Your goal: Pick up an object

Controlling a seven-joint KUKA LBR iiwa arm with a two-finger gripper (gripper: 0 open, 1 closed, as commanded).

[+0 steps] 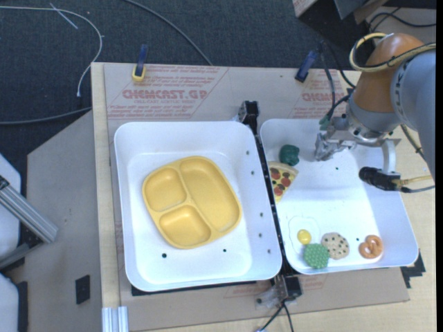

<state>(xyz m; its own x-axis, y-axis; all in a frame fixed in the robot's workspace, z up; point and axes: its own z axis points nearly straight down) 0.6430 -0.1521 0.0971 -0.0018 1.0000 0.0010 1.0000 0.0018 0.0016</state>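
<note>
My gripper (325, 149) hangs over the back of the right bin (387, 213), its tips pointing down with nothing between them that I can make out. A dark green toy (289, 154) lies just left of it, and a pizza slice (282, 178) rests below that by the bin's left wall. Along the front of the bin lie a small yellow piece (304, 237), a green broccoli-like piece (316, 256), a cookie (335, 245) and an orange pretzel (371, 247).
The left bin (138, 144) bears a yellow divided plate (190, 200). A black clamp (248, 111) stands at the back between the bins. A black cable connector (378, 178) hangs over the right bin's right side. Blue clips hold the cardboard base.
</note>
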